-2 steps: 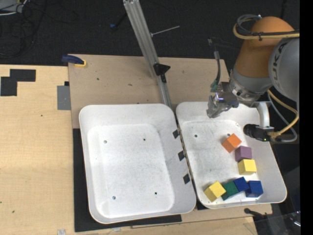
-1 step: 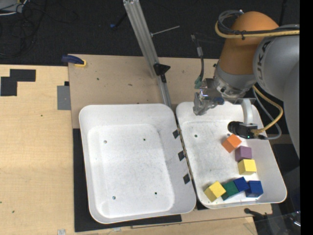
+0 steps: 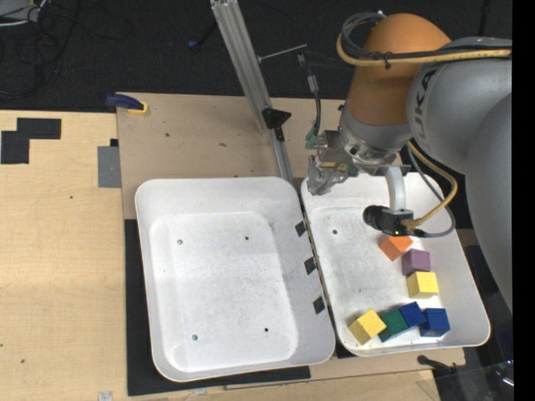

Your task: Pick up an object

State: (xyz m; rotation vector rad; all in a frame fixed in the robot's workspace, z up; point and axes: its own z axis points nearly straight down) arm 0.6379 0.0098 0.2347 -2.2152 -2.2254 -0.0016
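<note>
Seven cubes sit in the right bin along its right side and near edge: orange block, purple block, yellow block, blue block, second blue block, green block, second yellow block. The gripper hangs over that bin's far left corner, apart from them; released or clenched, I cannot tell.
</note>
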